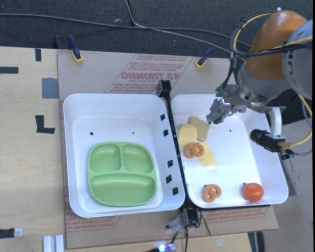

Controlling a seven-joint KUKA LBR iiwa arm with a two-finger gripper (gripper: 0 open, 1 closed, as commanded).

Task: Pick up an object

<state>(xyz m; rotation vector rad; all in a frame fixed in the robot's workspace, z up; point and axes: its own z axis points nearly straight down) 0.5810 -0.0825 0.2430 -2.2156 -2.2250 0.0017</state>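
The gripper (pixel 219 112) is seen poised above the right bin (pixel 262 156), just beside a tan slice (pixel 200 128); the fingers' spread cannot be told. A centred, vertical descent is advised.

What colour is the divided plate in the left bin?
Light green; the plate shows clearly in the camera view.

I see a red tomato (pixel 253 191) and a pretzel (pixel 211 193) lying near the right bin's (pixel 262 156) front wall, apart.
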